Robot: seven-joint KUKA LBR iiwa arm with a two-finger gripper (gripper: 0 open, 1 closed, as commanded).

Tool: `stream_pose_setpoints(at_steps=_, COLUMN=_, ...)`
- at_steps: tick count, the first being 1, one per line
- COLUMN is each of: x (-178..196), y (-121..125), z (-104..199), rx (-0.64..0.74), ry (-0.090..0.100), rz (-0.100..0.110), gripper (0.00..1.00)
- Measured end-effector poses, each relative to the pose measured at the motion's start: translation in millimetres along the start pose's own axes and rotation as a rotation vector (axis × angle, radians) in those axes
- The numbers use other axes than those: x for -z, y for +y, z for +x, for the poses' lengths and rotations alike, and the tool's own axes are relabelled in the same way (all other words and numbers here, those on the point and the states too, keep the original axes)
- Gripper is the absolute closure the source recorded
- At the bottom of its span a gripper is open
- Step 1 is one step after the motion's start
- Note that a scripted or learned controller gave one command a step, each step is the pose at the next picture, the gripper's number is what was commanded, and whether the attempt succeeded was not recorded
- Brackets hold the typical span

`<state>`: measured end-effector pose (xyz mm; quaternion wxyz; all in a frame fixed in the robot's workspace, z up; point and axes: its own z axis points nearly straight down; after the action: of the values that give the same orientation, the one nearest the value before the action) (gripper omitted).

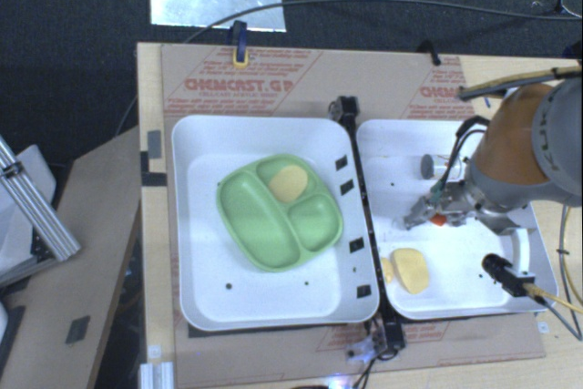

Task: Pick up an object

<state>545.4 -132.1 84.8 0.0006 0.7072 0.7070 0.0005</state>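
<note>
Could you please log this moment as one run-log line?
gripper: low in right bin, holding nothing seen | yellow piece: right bin | green tray: left bin

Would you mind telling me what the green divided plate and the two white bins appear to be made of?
The green plate looks like molded plastic with a matte-to-satin finish: uniform color, rounded compartment ridges, soft highlights. The left bin and the right bin look like thin, smooth white plastic, with rounded corners and a faint sheen; coated metal cannot be ruled out from this view.
</note>
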Motion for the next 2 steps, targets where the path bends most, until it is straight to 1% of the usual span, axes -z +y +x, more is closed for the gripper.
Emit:
stream_pose_setpoints(at_steps=1, x=10.5, y=0.8, z=0.0, rx=-0.001, ry=-0.001, rz=-0.002, gripper=1.00)
stream_pose_setpoints(at_steps=2, x=70.9, y=0.2, z=-4.6, rx=0.004, ry=-0.001, rz=-0.001, gripper=1.00)
